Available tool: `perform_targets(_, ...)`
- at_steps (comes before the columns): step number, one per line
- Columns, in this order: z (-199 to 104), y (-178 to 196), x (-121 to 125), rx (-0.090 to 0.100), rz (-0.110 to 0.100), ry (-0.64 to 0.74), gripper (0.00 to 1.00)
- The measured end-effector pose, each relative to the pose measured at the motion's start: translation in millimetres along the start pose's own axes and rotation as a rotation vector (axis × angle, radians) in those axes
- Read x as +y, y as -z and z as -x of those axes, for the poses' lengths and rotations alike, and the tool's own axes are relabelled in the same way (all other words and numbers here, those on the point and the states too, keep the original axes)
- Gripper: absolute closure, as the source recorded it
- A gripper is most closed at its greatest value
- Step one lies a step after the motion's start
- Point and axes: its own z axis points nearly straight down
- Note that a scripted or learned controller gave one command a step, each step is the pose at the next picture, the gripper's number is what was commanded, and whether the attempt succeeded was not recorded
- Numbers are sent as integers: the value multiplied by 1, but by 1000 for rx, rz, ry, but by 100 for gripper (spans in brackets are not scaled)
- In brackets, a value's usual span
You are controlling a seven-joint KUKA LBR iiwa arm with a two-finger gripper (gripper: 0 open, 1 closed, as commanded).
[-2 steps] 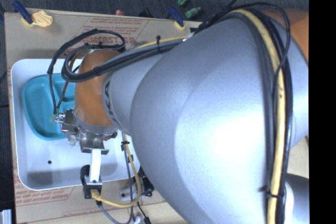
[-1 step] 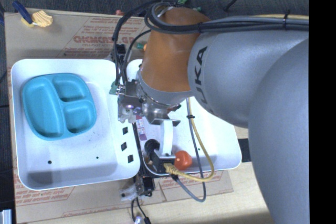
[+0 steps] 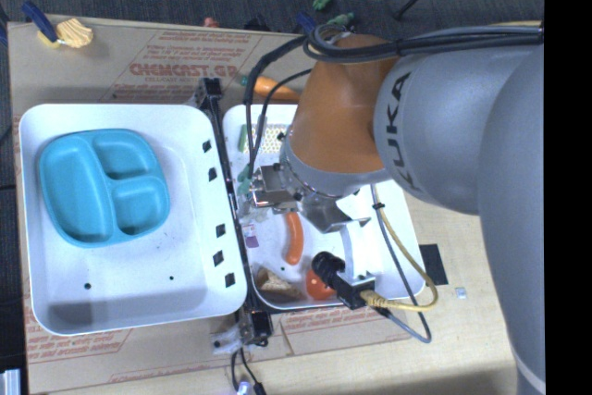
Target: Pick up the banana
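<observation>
My arm (image 3: 370, 125) reaches in from the right and hangs low over the right bin (image 3: 402, 227), hiding most of its floor. The gripper (image 3: 270, 188) points down near that bin's left wall, its tip lost among cables and the wrist. Just below it an orange, elongated piece (image 3: 294, 240) lies on the bin floor. A brown item (image 3: 277, 284) and a red-orange item (image 3: 319, 288) sit at the bin's front edge. I cannot make out what lies under the arm.
A blue divided tray (image 3: 102, 185) lies in the left bin (image 3: 120, 291). An orange object (image 3: 276, 88) shows at the right bin's back edge. A yellow and blue item (image 3: 69, 32) rests on the cardboard at far left. Black cables (image 3: 222, 153) run along the wall between the bins.
</observation>
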Motion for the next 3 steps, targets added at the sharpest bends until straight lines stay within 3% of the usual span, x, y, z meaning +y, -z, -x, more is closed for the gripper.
perform_targets(1, 82, 2, 67, -2, 3, 241, 100)
perform_targets(2, 7, -11, 61, 1, 0, 110, 100)
perform_targets(3, -25, 108, 70, 0, 4, 87, 100)
